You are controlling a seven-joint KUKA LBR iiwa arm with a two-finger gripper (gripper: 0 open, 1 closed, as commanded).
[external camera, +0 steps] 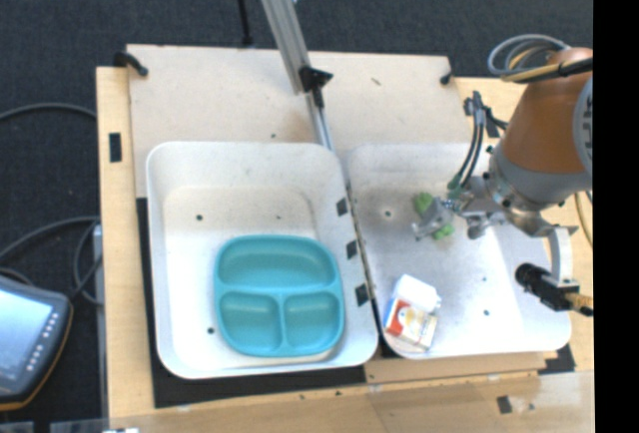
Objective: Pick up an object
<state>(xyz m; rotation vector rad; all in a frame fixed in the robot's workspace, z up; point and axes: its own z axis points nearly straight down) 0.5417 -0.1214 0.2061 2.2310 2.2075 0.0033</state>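
My gripper [436,221] reaches in from the right and sits low over the middle of the right bin [499,321]. A small green object [425,203] lies right at its tip, with green showing above and below the grey metal, so part of it is hidden. Whether the green object is held cannot be told from this slant. A small white packet with red and yellow print [411,314] lies near the front left corner of the same bin, well apart from the gripper.
The left bin [175,182] holds a teal divided plate [280,295] near its front. A slanted metal rail [285,17] runs from the top toward the gap between the bins. A black clamp part [544,284] of the arm hangs over the right bin's right side.
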